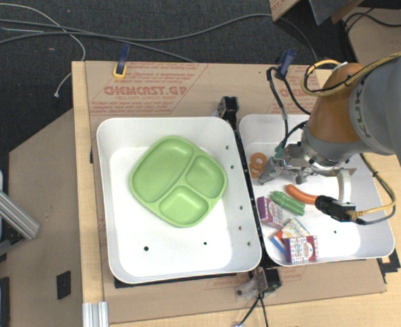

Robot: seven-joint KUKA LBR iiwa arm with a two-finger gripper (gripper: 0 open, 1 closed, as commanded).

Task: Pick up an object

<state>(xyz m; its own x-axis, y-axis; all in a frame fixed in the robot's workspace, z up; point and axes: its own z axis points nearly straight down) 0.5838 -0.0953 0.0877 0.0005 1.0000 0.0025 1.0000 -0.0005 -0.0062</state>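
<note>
This is looking like a robotics lab or test workshop rather than a home. A flat brown cardboard sheet printed with red lettering (146,87) is covering the counter, and two shallow white plastic bins are sitting on it side by side: the left bin (118,251) and the right bin (370,247). A grey industrial robot arm with an orange band (350,107) is reaching over the right bin. Loose grey cables (43,22) are trailing across the dark carpeted floor (186,12) beyond the cardboard sheet, and blue clamps (122,60) are gripping its far edge.
</note>
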